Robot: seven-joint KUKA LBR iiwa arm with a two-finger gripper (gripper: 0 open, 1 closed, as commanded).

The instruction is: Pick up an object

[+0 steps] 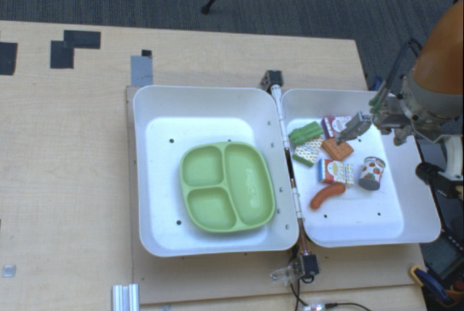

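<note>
Tool (pixel 355 128) hangs over the right bin (pixel 413 226), can't tell its state. Toys cluster right under it: orange cracker (pixel 337 150) directly below, small can (pixel 372 173) just beside. Nothing gripped; probably lining up a pick.

KUKA arm: visible body, as seen beside the right bin (pixel 420 226).

The arm (pixel 444 48) shows a broad rounded orange band, with a pale grey housing directly below it, beyond the bin's right rim. Thin dark cables loop along the housing's left side. A grey metal gripper (pixel 354 130) assembly projects from it over the bin's upper part, slim and angular. Black fittings sit below the housing, outside the rim.
</note>
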